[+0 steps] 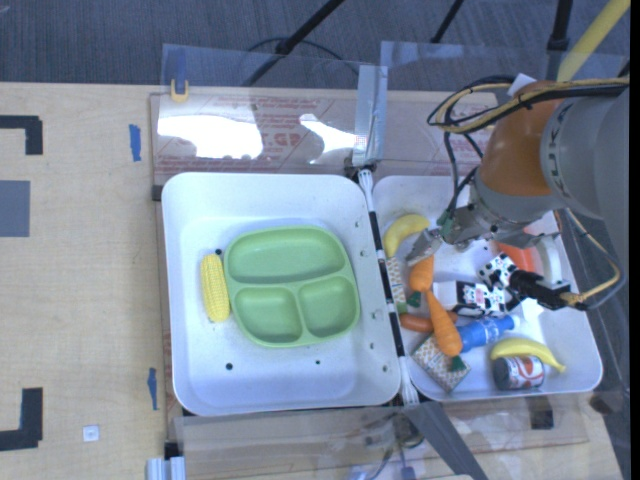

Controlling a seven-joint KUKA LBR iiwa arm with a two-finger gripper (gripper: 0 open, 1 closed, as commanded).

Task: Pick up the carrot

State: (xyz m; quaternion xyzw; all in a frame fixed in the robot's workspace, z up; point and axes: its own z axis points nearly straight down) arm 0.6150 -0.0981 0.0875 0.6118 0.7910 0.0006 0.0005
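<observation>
An orange carrot (pixel 445 326) lies slanted in the right bin (pixel 585 368), near its left side. A shorter orange piece (pixel 422 272) rests just above the carrot's upper end. My gripper (pixel 438 238) hangs over the upper left part of that bin, directly above the short orange piece and next to a yellow banana (pixel 404 230). The grey arm with its orange band (pixel 515 153) reaches in from the upper right. Nothing visibly sits in the gripper.
The right bin is crowded: a black-and-white toy (pixel 490 286), a blue bottle (pixel 488 330), a second banana (pixel 528 349), a can (pixel 515 372) and a speckled block (pixel 438 360). The left bin (pixel 190 368) holds a green divided plate (pixel 290 286) and a corn cob (pixel 214 286).
</observation>
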